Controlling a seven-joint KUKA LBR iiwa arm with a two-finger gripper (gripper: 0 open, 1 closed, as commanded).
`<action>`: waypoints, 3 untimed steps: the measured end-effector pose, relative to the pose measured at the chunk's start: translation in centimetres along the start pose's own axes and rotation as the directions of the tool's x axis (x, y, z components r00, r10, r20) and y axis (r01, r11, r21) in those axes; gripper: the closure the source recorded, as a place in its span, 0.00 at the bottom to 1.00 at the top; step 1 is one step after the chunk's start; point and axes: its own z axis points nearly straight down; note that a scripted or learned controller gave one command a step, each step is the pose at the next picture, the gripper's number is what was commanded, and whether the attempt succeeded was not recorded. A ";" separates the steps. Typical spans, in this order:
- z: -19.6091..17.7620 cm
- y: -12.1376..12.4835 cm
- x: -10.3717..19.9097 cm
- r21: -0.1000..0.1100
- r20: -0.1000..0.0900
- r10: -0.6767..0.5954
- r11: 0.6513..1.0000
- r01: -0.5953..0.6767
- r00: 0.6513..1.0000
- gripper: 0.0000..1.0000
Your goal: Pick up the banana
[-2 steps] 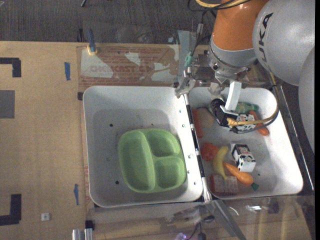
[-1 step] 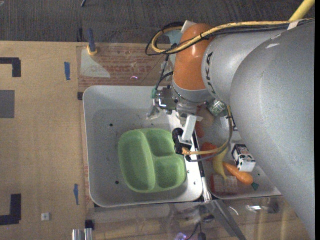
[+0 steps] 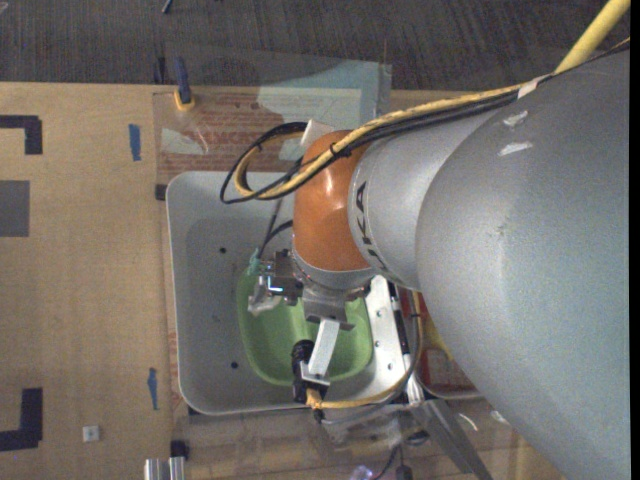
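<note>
My gripper [image 3: 283, 290] hangs low inside the left white bin [image 3: 200, 298], directly under the orange wrist band [image 3: 325, 208], which covers most of it. Only its metal body and a white-and-black fitting [image 3: 318, 353] stick out from beneath the wrist. Under the gripper lies a light green bowl-like object [image 3: 258, 346]; the gripper's lower end sits over the bowl's middle. The arm hides what lies inside the bowl below the gripper.
The big grey arm [image 3: 520, 268] covers the right half of the view and the bin there. Yellow and black cables [image 3: 260, 168] loop over the left bin's far rim. Left of the bin is bare wooden bench [image 3: 80, 268] with blue tape marks.
</note>
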 end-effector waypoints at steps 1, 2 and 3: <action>-0.9 0.1 -0.1 0.000 0.000 0.006 1.000 -0.006 1.000 1.00; -0.6 5.1 4.8 -0.003 0.000 0.171 0.985 -0.171 0.985 1.00; 5.0 12.4 6.2 -0.007 -0.006 0.330 0.944 -0.330 0.944 1.00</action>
